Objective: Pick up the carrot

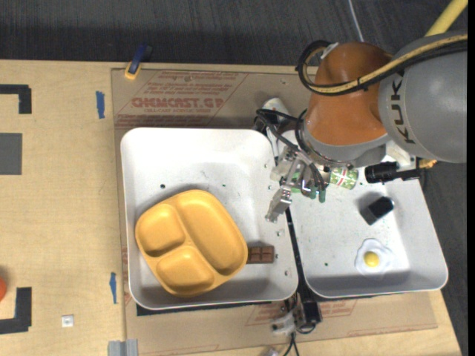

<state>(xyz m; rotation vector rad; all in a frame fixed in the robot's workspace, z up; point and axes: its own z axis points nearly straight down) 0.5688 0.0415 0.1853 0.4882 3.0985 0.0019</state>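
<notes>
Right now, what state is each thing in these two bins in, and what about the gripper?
yellow divided tray: lying flat in the left bin, hollows facing up, nothing in them.
brown block: flat on the left bin's floor, touching the tray's right edge.
black block: lying in the right bin, apart from the gripper.
fried egg toy: flat, yolk up, in the right bin.
gripper: over the divide between the bins, holding nothing visible.

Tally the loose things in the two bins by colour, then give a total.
Yellow: 1, the divided plate in the left bin.
Brown: 1, the small block beside that plate.
Black: 1, the block in the right bin.
White and yellow: 1, the fried egg.
Total: 4
</notes>
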